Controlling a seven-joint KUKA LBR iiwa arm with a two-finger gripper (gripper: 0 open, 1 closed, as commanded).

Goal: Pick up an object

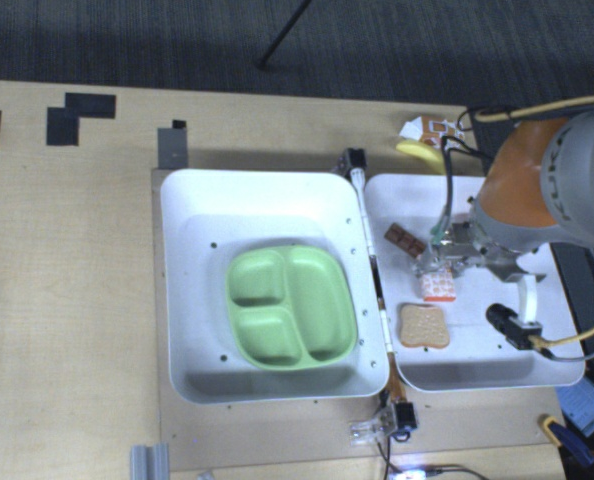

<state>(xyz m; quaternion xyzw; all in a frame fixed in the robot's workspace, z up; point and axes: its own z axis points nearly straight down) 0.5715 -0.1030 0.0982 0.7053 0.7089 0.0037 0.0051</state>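
Arm reaches from right over right bin point(477, 373), gripper point(439, 264) low above small red-white packet point(438, 286); grip state cannot tell. Square toast slice point(423, 325) just below packet, brown chocolate piece point(404, 239) nearby. Glossy green divided plate point(290, 306) in left bin point(182, 288).

Pale wooden bench point(67, 298) across most of the view, with black tape marks point(77, 116) near its far left edge. Beyond the bench, dark grey carpet floor point(177, 18), crossed by a thin black pole point(297, 18) standing at a slant. Even, soft light, without strong shadows.
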